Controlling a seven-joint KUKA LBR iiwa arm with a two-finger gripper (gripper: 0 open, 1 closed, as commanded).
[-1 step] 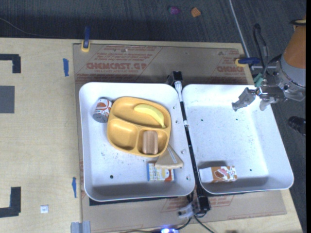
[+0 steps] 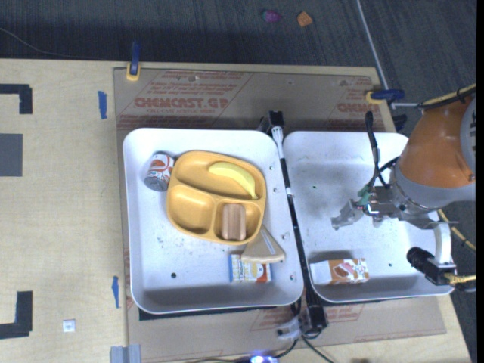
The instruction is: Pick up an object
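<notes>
Right bin [image 2: 325,157] holds the end effector [image 2: 346,216], fingers apart, gripping nothing.

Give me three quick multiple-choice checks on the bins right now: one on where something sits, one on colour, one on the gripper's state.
1. Where does the small carton lie?
A. In the right bin, near its front edge
B. In the yellow tray
C. On the bench outside the bins

2. What colour is the divided tray in the left bin?
A. Blue
B. Yellow
C. Red

3. The gripper is:
A. Holding the banana
B. Over the left bin
C. Over the right bin, nothing between its fingers

Answers: 1 A, it lies on that bin's floor. 2 B, plainly yellow. 3 C, it hangs above bare floor.
</notes>
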